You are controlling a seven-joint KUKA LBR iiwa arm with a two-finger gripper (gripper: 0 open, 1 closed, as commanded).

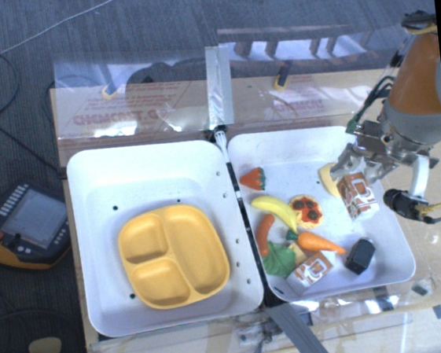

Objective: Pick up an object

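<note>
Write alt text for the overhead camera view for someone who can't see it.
A grey robot arm with an orange band reaches from the right, its gripper above a small brown-and-white carton in the right white bin, among toy foods including a yellow banana and an orange carrot. The left white bin holds a yellow divided plate.

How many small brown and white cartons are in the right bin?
2. One carton lies near the bin's right side, under the hand; the other carton lies by the front wall. More may be hidden under the arm.
</note>
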